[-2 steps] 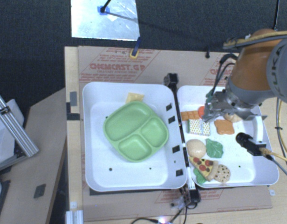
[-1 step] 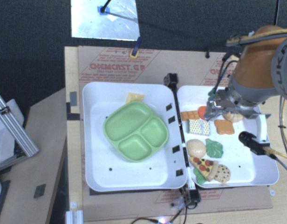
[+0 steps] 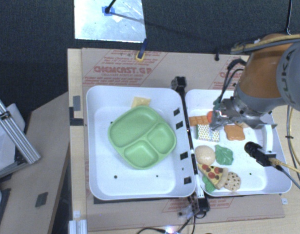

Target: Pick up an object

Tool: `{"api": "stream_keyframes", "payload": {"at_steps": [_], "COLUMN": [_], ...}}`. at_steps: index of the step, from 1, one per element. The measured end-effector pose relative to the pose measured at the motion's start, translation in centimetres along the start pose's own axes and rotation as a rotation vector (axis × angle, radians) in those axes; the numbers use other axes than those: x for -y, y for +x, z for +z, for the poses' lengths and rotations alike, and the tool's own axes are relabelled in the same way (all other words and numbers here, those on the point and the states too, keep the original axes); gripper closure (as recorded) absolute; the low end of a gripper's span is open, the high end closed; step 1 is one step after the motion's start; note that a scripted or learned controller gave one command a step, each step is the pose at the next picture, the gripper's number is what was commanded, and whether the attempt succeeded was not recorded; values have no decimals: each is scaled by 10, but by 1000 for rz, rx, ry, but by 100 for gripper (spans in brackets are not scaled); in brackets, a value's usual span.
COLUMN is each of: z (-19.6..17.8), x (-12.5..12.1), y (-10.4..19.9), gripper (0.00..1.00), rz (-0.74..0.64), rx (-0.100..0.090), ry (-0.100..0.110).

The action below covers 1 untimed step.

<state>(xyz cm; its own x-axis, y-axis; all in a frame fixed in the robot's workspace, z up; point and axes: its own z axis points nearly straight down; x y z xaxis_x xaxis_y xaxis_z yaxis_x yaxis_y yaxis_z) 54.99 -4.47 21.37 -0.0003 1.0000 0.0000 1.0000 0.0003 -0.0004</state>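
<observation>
Several toy foods crowd your right bin [image 3: 279, 182]: pizza slice [image 3: 213, 172] at 6 o'clock, bun [image 3: 205, 154] above, toast [image 3: 234, 132] at 12 under gripper [image 3: 219, 119]. Grip state: can't tell. Toast looks light, stiff; pinch edges.

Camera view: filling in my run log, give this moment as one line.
arm over right bin | gripper low near patterned card | grasp unclear | green plate in left bin

Green divided plate [image 3: 142, 136] sat in white left bin [image 3: 99, 179]. Below gripper [image 3: 219, 119]: checkered pastel tile [image 3: 208, 132], orange-brown toast [image 3: 234, 131], green leaf [image 3: 223, 155].
</observation>
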Motion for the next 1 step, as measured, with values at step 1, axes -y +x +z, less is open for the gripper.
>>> {"api": "stream_keyframes", "payload": {"at_steps": [1], "z": [-12], "x": [-12], "y": [4], "gripper": [100], "rz": [-5], "rx": [0], "ry": [-3]}}
